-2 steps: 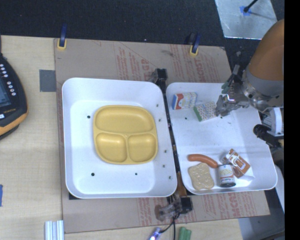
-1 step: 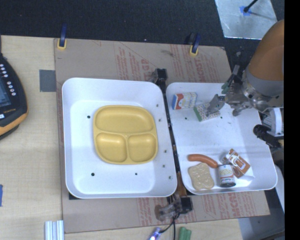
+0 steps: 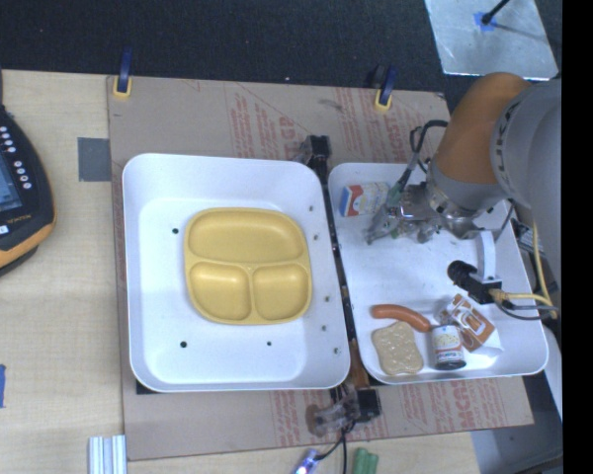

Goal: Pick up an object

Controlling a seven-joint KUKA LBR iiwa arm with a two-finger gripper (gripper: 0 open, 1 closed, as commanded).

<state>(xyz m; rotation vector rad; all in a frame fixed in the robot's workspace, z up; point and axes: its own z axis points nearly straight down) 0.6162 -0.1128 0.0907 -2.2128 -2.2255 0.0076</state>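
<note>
At the near edge of the bench, just below the gap between the two bins, sits a small dark clamp with some wires. Just above it, in the near part of the right bin, several objects lie close together: a slice of bread, a small can beside it, a sausage just behind the bread, and a brown and white packet next to the can. A milk carton, white with red and blue, lies in the far left corner of this bin.

The left bin holds a yellow divided plate in its middle.

The arm comes in from the right, and its gripper is low over the far part of the right bin, just beside the carton. I cannot tell how its fingers stand, and I see nothing held.

On the left of the bench rests a control pendant with an orange rim.
</note>
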